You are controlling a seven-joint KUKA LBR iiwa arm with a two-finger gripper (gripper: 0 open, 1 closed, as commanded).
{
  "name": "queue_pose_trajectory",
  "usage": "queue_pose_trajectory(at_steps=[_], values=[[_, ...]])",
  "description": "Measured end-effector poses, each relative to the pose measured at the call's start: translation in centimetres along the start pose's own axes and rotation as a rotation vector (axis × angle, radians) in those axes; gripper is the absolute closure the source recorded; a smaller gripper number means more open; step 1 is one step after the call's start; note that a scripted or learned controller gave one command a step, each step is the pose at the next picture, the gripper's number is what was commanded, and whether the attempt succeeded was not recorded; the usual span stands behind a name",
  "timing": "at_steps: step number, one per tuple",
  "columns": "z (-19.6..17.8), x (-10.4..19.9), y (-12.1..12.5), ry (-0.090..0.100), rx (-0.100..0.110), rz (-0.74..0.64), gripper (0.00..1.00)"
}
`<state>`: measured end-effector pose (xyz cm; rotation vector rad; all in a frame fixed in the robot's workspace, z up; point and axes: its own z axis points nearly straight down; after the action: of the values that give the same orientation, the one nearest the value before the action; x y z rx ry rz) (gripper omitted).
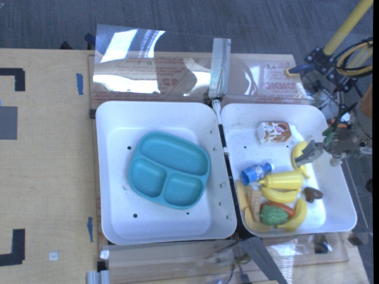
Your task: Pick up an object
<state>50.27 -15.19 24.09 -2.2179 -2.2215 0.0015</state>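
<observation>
Tabletop: pale wooden tabletop [44,158] carrying two shallow white bins side by side.
Left bin: shallow white plastic bin [112,129] holding one teal three-compartment plastic tray [169,169], lying flat near the middle.
Right bin: shallow white plastic bin [337,215] holding a loose cluster of toy items.
Item 1: brown-and-white printed packet [275,131], alone toward the far side of the right bin.
Item 2: small blue plastic bottle [255,173], lying on its side near the divider.
Item 3: yellow plastic squeeze bottle [282,181], on its side, just beside the blue bottle.
Item 4: yellow toy banana [301,213], curved along the near edge of the pile, touching a green leafy toy vegetable [273,215].
Item 5: small dark brown lump [312,193], just right of the yellow squeeze bottle.
Hand: grey two-finger hand [309,153], over the right side of the right bin, near a yellow rounded piece [298,148]; whether it is spread or closed cannot be told, and nothing can be seen held.
Step in hand: by appearance, the approach, with no object yet lifted.
Next move calls for: judged, settling on one item, lowering squarely over it clear of its neighbours, closing, then raising it clear of the bin.
</observation>
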Motion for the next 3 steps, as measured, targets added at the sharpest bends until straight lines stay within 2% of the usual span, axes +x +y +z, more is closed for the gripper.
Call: queue_pose_trajectory(at_steps=[1,2,3], values=[[11.9,-1.1,5.9,0.0,0.005,0.042,0.0],[15.4,-3.8,5.2,0.001,-0.003,0.156,0.0],[15.4,-3.0,7.5,-0.002,-0.007,0.19,0.0]])
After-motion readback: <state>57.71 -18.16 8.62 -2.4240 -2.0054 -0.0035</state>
